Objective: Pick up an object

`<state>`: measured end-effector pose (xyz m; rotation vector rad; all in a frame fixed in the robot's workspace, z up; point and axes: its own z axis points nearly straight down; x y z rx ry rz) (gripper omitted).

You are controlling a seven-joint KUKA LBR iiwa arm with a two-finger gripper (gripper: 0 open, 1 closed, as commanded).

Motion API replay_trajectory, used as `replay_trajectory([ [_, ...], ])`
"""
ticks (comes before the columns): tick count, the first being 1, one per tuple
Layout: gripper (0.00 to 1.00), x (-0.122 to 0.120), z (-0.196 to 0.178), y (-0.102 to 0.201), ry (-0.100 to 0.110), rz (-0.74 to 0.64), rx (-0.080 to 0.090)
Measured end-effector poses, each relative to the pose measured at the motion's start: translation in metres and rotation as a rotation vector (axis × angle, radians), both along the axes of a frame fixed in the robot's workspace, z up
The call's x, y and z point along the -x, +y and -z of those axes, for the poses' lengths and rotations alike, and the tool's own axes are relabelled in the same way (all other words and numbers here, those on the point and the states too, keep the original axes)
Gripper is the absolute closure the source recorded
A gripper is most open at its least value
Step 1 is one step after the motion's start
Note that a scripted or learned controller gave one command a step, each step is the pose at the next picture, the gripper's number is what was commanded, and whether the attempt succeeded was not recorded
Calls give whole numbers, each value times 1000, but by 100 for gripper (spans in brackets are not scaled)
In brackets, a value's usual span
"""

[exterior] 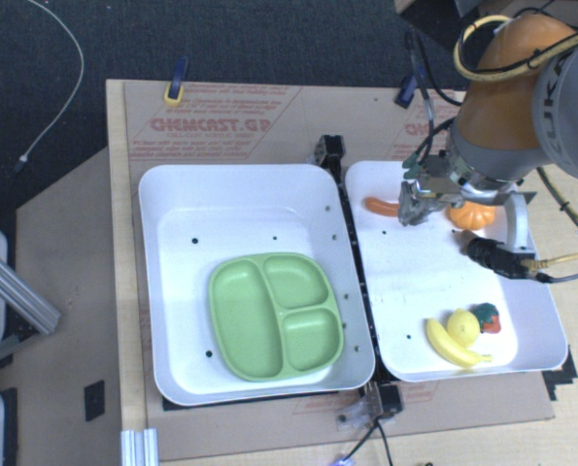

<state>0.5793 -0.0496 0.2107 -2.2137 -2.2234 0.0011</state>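
The arm reaches in over the right bin [397,352], and its gripper [412,205] hangs low at the far end of that bin, directly beside a small orange carrot-shaped toy [380,205] that lies on the bin floor close to the far wall. The carrot's visible end pokes out toward the left bin [162,260], while its other end disappears behind the gripper. Whether the gripper is spread or pressed together cannot be told from this slanted view, and nothing shows the carrot caught between its tips, so no hold can be claimed.

On the gripper's other side, away from the left bin, sits a rounded orange toy [471,216], perhaps a small pumpkin or tangerine, partly hidden by the wrist. At the near end of the right bin, well apart from the gripper, a yellow banana [453,346] lies touching a yellow lemon-like toy [464,325], with a small red and green piece [488,318] just beside them. A green divided plate [275,315] rests in the left bin.

The step in hand looks like the descent or the closing stage of a grasp on the carrot. The next move would call for the gripper to straddle the carrot across its narrow width, close firmly, then lift straight up; the carrot's nearness to the far wall leaves little room for error
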Motion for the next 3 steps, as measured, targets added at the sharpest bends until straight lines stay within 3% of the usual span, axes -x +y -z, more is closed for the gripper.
replay_trajectory([
  [2,100,49,-16,94,-1,-1,0],
  [3,100,60,-6,140,1,-1,0],
])
